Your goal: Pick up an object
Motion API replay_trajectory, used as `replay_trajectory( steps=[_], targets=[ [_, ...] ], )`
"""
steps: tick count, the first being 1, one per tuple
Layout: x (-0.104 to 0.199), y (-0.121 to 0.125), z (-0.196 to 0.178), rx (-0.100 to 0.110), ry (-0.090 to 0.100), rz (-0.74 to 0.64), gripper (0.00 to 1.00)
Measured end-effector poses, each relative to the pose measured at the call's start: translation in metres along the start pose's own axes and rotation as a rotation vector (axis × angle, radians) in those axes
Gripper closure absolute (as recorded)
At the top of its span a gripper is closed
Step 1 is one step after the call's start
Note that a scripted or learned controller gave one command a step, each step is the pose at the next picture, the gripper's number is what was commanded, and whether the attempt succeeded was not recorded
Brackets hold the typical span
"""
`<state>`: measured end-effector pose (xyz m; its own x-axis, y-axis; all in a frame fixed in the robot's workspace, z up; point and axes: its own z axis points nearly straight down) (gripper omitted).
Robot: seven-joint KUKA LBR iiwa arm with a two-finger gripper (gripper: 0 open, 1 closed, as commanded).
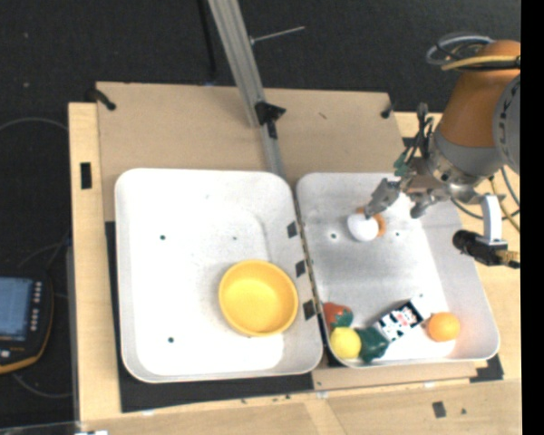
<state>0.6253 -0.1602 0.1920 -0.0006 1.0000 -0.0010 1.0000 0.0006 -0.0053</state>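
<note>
My gripper (394, 212) hangs over the back of the right bin (453, 270), its two fingers spread open with nothing between them. A white ball (363, 228) with a small orange patch lies on the bin floor just below the tip of the left finger (378, 201); whether they touch is unclear. Along the front of the same bin lie an orange ball (442, 326), a black-and-white patterned box (400, 319), a dark green piece (374, 343), a yellow lemon-like fruit (345, 342) and a small red-orange piece (335, 314).
A yellow bowl (258, 297) stands upright in the left bin (172, 225), near its front right. A slanted metal pole (240, 57) rises behind the bins. A handheld pendant (9, 323) lies off the bench at far left.
</note>
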Motion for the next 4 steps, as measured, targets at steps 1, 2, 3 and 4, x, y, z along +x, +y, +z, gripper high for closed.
replay_trajectory(
  steps=[1, 2, 3, 4],
  targets=[
    [-0.006, -0.003, 0.044, -0.002, -0.001, 0.001, 0.00],
    [-0.007, -0.003, 0.091, -0.005, -0.001, 0.003, 0.00],
    [-0.008, -0.002, 0.079, -0.010, -0.001, 0.007, 1.00],
    [-0.018, -0.003, 0.019, -0.013, -0.002, 0.001, 1.00]
  ],
)
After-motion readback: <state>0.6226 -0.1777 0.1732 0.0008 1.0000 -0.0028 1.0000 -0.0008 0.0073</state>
